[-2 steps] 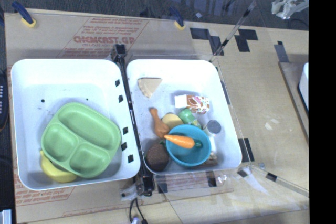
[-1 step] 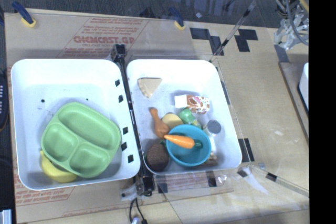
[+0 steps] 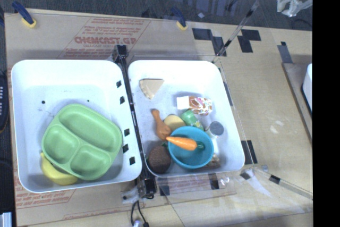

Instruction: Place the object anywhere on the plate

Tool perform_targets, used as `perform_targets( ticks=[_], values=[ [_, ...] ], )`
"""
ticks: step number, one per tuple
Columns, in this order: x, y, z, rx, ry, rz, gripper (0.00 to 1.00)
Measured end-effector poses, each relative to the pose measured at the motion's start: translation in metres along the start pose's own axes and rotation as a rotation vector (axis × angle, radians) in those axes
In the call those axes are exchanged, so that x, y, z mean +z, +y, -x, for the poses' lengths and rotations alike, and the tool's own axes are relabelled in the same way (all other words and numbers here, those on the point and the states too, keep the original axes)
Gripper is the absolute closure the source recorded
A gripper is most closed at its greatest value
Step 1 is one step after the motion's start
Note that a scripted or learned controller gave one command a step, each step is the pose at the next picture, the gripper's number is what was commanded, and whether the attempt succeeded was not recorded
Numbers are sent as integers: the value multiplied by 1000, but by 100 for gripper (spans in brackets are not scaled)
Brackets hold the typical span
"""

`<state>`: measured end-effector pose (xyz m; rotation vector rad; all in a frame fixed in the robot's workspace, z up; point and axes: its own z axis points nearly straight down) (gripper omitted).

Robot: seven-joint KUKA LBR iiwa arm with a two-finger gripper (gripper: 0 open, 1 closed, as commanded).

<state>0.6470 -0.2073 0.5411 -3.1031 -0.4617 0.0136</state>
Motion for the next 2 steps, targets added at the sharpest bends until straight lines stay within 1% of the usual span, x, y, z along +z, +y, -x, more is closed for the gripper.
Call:
perform_targets(
  ticks=[1,2],
  values=[
    [38,-17,70,-161,2,0,100],
    [-1,0,1,-339,1,1,100]
  ],
)
